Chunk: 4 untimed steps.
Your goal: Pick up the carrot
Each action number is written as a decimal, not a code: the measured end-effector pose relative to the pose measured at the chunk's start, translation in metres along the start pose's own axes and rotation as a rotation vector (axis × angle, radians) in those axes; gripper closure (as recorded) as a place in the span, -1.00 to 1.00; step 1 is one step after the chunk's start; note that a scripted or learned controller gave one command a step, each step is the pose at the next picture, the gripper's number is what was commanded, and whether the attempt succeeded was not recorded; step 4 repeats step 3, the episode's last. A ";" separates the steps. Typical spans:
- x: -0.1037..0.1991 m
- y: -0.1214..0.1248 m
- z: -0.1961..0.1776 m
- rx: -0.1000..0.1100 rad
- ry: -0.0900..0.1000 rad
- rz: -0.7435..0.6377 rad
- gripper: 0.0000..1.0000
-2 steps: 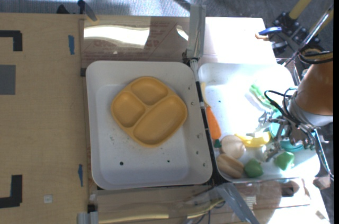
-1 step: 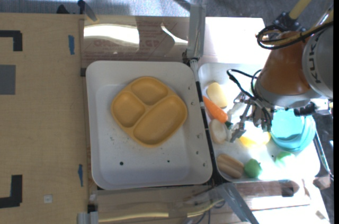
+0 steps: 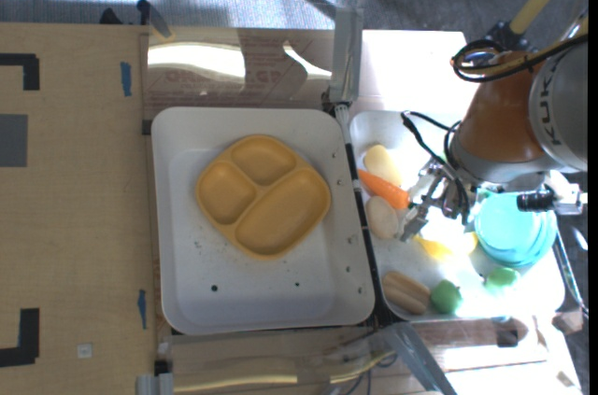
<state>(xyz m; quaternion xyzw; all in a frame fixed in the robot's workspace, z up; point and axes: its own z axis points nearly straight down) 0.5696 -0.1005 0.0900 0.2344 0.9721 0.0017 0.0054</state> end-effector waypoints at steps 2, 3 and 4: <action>-0.056 0.020 0.002 0.003 -0.001 0.562 -1.00; -0.058 0.022 -0.012 -0.001 -0.010 0.558 1.00; -0.058 0.022 -0.012 -0.001 -0.010 0.558 1.00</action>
